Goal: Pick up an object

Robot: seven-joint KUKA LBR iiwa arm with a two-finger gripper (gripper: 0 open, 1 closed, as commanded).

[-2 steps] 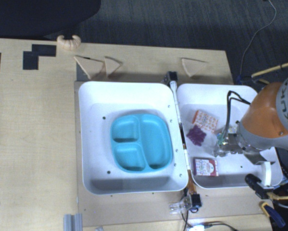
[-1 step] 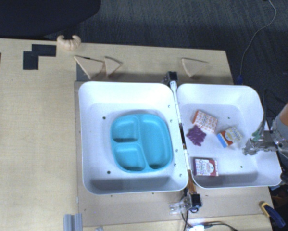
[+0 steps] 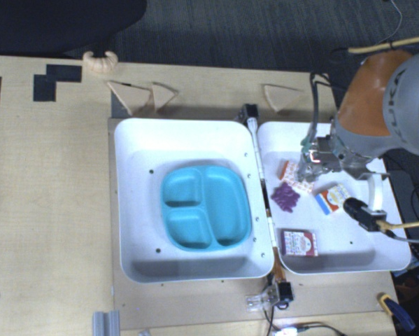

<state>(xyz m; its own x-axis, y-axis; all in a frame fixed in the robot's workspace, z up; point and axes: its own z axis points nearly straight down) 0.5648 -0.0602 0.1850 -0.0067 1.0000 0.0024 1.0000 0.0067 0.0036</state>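
From above, the gripper (image 3: 311, 166) hangs low in the right bin (image 3: 398, 257), its tips close over a small packet (image 3: 297, 177) beside the purple grape cluster (image 3: 286, 197); its opening cannot be made out. A red-and-white box (image 3: 298, 242) lies near the bin's front, a blue divided tray (image 3: 205, 206) in the left bin (image 3: 136, 187)

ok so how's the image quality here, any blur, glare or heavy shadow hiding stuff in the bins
Camera view: soft overall, so print on the small packets in the right bin is unreadable; the gripper is blurred against the clutter, its finger state unclear. Lighting is even, no harsh glare on the white plastic. A gentle shadow lies along the left bin's near wall, and the blue tray reads clearly.
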